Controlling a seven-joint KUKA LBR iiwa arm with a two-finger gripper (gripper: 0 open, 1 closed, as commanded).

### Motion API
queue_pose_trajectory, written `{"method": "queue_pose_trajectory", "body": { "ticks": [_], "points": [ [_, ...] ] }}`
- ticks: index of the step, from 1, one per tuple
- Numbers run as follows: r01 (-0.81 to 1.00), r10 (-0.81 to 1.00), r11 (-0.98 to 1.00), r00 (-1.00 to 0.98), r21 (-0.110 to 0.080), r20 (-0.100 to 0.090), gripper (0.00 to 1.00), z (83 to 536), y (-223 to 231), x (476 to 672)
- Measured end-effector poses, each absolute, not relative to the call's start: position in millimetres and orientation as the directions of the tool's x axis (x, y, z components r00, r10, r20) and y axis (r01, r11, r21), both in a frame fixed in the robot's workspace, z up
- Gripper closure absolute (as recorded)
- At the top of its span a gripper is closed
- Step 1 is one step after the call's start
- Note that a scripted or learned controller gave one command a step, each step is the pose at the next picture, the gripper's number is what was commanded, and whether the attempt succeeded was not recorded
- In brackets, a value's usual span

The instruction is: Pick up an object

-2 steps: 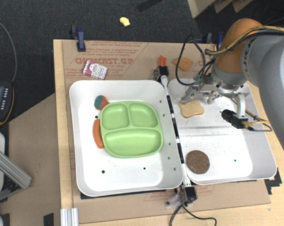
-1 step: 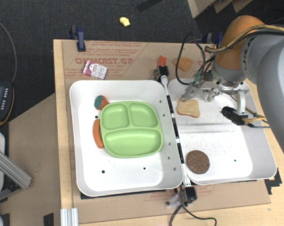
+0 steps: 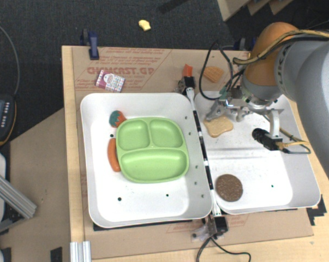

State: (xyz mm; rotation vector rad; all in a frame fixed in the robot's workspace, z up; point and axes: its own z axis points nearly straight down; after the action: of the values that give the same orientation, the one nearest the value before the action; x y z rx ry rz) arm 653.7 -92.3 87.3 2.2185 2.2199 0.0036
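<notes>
In the right bin point(image 3: 295, 195), a tan toast-shaped piece point(image 3: 219, 126) lies near the far left corner. A round brown patty point(image 3: 229, 187) rests near the bin's front left. My gripper point(image 3: 228, 112) hangs low over the far part of this bin, just above and behind the tan piece, and I cannot tell whether it touches it. The left bin point(image 3: 99, 190) holds a green divided plate point(image 3: 151, 149). An orange sausage-like piece point(image 3: 113, 155) lies against the plate's left edge. A small green and red thing point(image 3: 117, 118) sits at the plate's far left corner.
Behind the bins, the cardboard bench top bears a tan chunk point(image 3: 212, 73), a small orange thing point(image 3: 187, 70), a pink and white card point(image 3: 109, 81) and a blue clamp point(image 3: 90, 43). The arm's grey body point(image 3: 309, 75) covers the right bin's far right.
</notes>
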Motion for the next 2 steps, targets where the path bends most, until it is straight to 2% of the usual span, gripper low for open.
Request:
{"method": "queue_pose_trajectory", "body": {
  "ticks": [2],
  "points": [
    [1.0, 1.0, 0.001, -0.001, 0.004, -0.001, 0.0, 86.9, -92.4, 659.4]
  ]
}}
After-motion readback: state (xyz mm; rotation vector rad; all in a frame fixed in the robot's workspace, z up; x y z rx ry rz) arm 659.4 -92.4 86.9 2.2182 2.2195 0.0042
